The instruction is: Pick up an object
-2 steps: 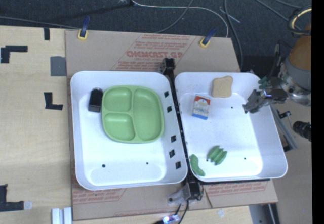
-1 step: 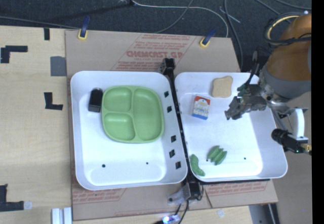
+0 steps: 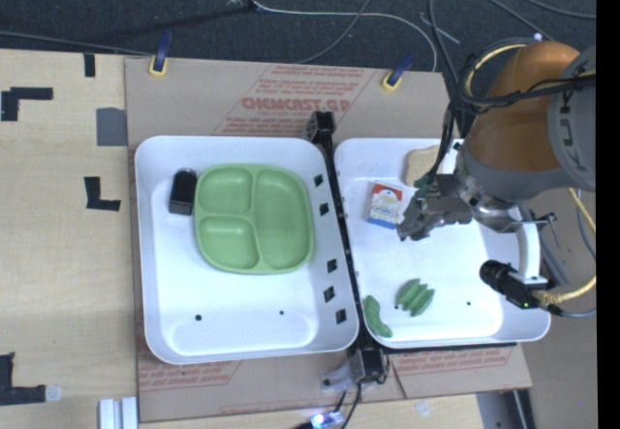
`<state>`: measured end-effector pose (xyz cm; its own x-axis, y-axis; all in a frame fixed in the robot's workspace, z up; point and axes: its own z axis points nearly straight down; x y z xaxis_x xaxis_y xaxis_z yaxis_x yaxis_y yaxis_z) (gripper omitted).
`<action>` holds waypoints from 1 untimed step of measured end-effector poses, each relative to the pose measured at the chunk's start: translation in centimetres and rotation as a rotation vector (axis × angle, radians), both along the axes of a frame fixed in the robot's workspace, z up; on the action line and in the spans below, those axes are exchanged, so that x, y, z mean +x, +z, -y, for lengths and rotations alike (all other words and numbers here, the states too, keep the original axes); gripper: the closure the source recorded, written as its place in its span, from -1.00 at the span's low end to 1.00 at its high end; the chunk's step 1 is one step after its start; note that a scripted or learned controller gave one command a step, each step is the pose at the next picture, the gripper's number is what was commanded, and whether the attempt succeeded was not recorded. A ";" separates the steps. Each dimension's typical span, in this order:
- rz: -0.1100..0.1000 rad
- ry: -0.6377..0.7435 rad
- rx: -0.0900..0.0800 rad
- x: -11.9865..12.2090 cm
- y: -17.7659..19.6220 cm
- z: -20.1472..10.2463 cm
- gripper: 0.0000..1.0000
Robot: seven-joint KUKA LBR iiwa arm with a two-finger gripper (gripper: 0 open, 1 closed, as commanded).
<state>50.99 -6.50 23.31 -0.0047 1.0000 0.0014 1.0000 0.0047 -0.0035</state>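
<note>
My gripper (image 3: pixel 415 227) hangs low over the right bin (image 3: pixel 465 325), its dark fingers just right of a small white, red and blue carton (image 3: pixel 385 203) lying flat. Nothing shows between the fingers. A green pea pod (image 3: pixel 414 297) lies toward the front of that bin. A second green pod (image 3: pixel 376 316) rests against the bin's front left wall. A tan flat piece (image 3: pixel 420 163) sits at the back, partly hidden by the arm.
The left bin (image 3: pixel 165 321) holds a green divided plate (image 3: pixel 255 218) and a small black block (image 3: pixel 182 192) beside it. A black divider with clips (image 3: pixel 334 224) runs between the bins. Cables trail across the dark mat behind the bench.
</note>
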 end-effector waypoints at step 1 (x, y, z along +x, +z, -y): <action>0.002 0.002 0.000 -0.4 0.7 -5.1 1.00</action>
